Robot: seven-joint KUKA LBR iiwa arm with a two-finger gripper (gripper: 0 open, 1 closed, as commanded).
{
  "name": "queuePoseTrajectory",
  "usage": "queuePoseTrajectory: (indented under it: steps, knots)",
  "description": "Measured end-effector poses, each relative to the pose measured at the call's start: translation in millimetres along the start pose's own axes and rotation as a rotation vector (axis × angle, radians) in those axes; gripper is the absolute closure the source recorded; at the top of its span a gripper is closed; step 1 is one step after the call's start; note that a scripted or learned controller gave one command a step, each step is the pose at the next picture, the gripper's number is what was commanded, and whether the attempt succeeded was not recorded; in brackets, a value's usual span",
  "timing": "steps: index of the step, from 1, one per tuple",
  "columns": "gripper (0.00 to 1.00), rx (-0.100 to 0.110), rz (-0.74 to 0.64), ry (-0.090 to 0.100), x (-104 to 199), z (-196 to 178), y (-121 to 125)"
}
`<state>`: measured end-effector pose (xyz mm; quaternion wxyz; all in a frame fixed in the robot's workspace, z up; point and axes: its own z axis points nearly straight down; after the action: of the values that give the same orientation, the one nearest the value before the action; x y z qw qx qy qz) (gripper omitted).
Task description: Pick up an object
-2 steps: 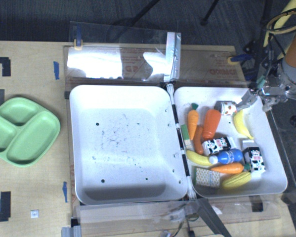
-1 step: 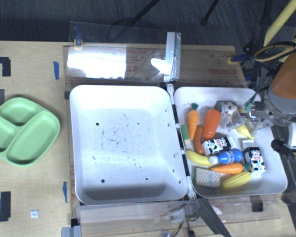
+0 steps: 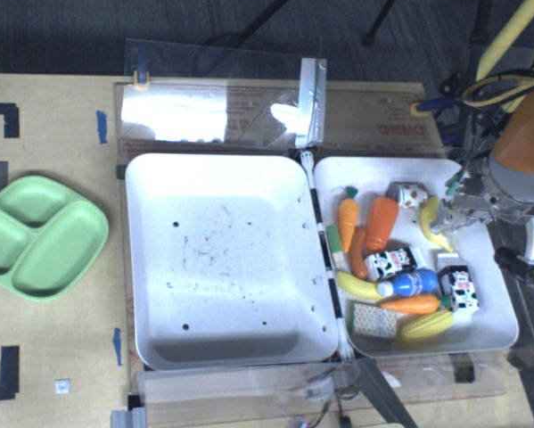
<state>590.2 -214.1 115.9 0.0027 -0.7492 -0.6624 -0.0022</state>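
The right bin (image 3: 503, 324) holds a heap of toy food. In it lie several carrots, such as one (image 3: 382, 221) near the middle and one (image 3: 411, 305) lower down. A blue bottle (image 3: 414, 283), two cow-patterned cartons (image 3: 391, 261) (image 3: 461, 289) and bananas (image 3: 356, 285) (image 3: 427, 325) lie among them. My gripper (image 3: 458, 208) hangs over the bin's right side, just beside a small banana (image 3: 431, 222). The grey arm with its orange band (image 3: 523, 145) comes in from the right. Nothing shows between the fingers.
The left bin (image 3: 222, 257) is a bare white tray with faint marks. A green divided plate (image 3: 39, 236) sits on the bench at far left. A clear panel (image 3: 222, 105) stands behind the bins. Cables and a stand crowd the right edge.
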Motion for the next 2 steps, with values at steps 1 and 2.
queuePoseTrajectory:
  steps: [1,2]
  knots:
    - [0.0,0.002,-0.002,0.005,3,0,0]
    - [0.0,-0.003,0.043,-0.008,19,-38,34]
